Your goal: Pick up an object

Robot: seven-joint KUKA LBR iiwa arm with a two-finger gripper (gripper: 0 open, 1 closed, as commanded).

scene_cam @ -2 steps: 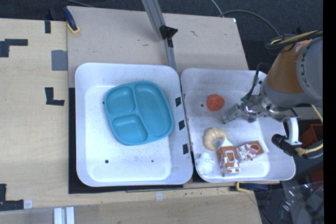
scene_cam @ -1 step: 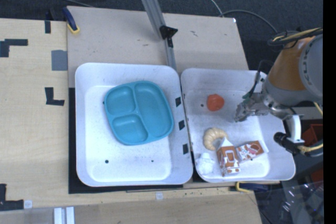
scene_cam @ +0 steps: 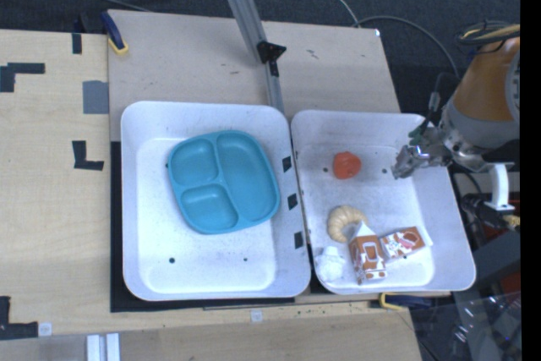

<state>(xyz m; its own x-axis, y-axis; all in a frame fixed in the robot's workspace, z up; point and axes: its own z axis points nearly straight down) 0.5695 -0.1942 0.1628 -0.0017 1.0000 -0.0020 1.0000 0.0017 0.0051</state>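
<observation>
In the right bin (scene_cam: 439, 266) lie a red-orange tomato-like ball (scene_cam: 346, 165), a tan croissant (scene_cam: 345, 221), an orange-and-white carton (scene_cam: 368, 257) and a smaller red-and-white packet (scene_cam: 406, 243). A small white lump (scene_cam: 330, 265) sits at the bin's near left corner. My gripper (scene_cam: 408, 160) hangs over the right side of this bin, to the right of the red ball and apart from it. Nothing shows between its fingers.
The left bin (scene_cam: 144, 266) holds a blue divided plate (scene_cam: 224, 180). A grey metal pole (scene_cam: 243, 4) slants down to the rim between the bins. Cables run over the bench top behind the bins.
</observation>
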